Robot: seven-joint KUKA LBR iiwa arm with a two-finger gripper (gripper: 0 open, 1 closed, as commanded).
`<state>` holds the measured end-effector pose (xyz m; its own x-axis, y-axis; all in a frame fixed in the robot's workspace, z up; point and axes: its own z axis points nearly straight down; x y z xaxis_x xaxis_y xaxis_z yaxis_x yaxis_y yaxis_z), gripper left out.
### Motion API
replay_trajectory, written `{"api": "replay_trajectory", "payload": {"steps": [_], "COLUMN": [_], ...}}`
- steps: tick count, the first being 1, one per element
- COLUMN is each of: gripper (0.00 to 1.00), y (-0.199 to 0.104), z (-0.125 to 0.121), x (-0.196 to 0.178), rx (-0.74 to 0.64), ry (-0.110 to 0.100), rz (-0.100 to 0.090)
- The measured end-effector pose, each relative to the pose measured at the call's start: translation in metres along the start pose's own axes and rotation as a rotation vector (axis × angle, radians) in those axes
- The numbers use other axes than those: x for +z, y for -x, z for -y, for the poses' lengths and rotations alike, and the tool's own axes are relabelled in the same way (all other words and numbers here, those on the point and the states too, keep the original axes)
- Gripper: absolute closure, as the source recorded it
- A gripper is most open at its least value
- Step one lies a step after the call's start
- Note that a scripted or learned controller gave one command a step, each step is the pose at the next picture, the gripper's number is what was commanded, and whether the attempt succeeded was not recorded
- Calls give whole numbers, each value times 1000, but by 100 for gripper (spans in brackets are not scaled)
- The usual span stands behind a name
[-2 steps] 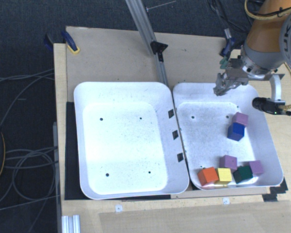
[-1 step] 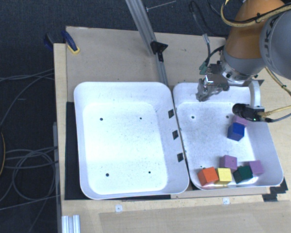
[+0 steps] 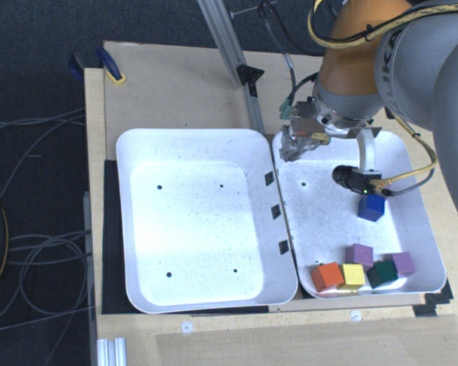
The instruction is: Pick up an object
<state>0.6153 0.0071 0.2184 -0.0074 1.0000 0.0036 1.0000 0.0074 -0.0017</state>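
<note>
The gripper (image 3: pixel 299 145) is seen at the right bin's (image 3: pixel 420 204) far-left corner; nothing is seen held, so the approach step is judged in hand. A blue cube (image 3: pixel 372 207) lies mid-bin, others along the near edge; repositioning over one is called for

My feed is bright and evenly lit from overhead. The left bin (image 3: pixel 191 219) is nearly blown out, its floor glaring white. Shadows are soft and short, one under the arm (image 3: pixel 412 59) in the right bin (image 3: pixel 320 219). The surrounding floor (image 3: pixel 30 36) reads dark. Mild softness overall; coloured blocks (image 3: pixel 362 269) remain distinct.
</note>
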Motion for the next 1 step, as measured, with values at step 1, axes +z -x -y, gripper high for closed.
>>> {"api": "replay_trajectory", "payload": {"steps": [1], "gripper": [100], "y": [-58], "z": [22], "x": [2], "rx": [0], "ry": [-2], "rz": [0]}}
